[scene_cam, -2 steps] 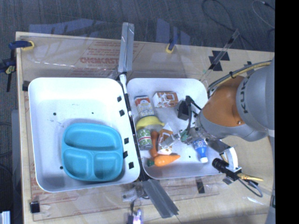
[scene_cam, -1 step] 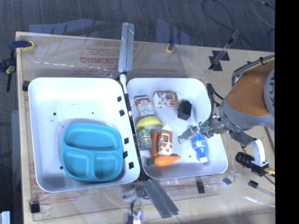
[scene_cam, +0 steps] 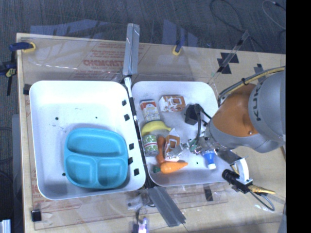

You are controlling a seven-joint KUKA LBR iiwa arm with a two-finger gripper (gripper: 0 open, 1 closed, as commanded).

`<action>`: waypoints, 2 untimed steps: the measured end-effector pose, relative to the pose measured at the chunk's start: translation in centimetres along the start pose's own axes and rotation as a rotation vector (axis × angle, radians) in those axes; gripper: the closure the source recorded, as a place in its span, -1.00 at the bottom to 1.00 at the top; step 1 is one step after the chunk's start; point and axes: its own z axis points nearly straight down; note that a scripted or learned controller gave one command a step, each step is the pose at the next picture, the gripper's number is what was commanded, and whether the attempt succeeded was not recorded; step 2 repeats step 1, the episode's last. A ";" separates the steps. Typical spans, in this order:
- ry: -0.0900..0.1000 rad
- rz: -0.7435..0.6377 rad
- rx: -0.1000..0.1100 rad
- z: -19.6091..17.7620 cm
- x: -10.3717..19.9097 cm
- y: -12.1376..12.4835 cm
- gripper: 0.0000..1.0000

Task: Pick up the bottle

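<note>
A small white bottle with a blue end [scene_cam: 209,159] lies near the front right corner of the right bin [scene_cam: 209,92]. My gripper [scene_cam: 197,144] hangs over the right part of that bin, just up and to the left of the bottle, below the arm's orange band [scene_cam: 232,118]. The wrist hides much of the gripper, and I cannot make out anything held in it.
In the right bin are two small cartons [scene_cam: 149,108] [scene_cam: 173,102], a yellow fruit [scene_cam: 154,127], a green-labelled jar [scene_cam: 150,143], a packet [scene_cam: 172,144], a carrot [scene_cam: 172,167] and a black object [scene_cam: 192,113]. A blue divided tray [scene_cam: 97,157] lies in the left bin [scene_cam: 58,101].
</note>
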 end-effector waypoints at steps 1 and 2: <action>0.003 0.089 0.015 -8.6 -0.6 2.9 -1.00; 0.003 0.089 0.015 -8.6 -0.6 2.9 -1.00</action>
